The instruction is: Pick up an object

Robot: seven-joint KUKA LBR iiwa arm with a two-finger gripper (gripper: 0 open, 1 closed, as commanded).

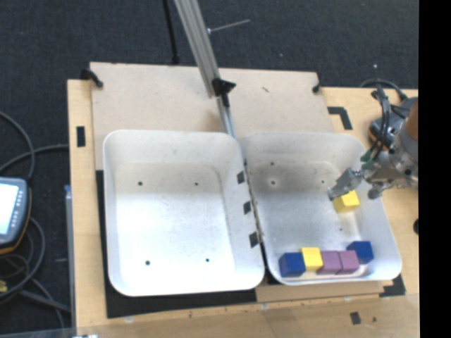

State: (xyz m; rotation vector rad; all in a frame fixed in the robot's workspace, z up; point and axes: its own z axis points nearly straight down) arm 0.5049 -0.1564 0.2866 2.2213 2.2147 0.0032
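A yellow block (346, 201) lies tilted in the right bin (296, 150), near its right wall. My gripper (356, 187) hangs just above and slightly right of it, at the end of the arm reaching in over the bin's right rim. Whether the gripper touches the block is unclear from this angle. Along the bin's front wall sit a blue block (292, 264), a second yellow block (312, 258), two purple blocks (340, 261) and another blue block (361, 251).
The left bin (176, 210) sits beside the right one, with a raised rim between them. A slanted metal post (201, 41) rises from behind the bins. Cables (384, 111) hang near the arm's wrist.
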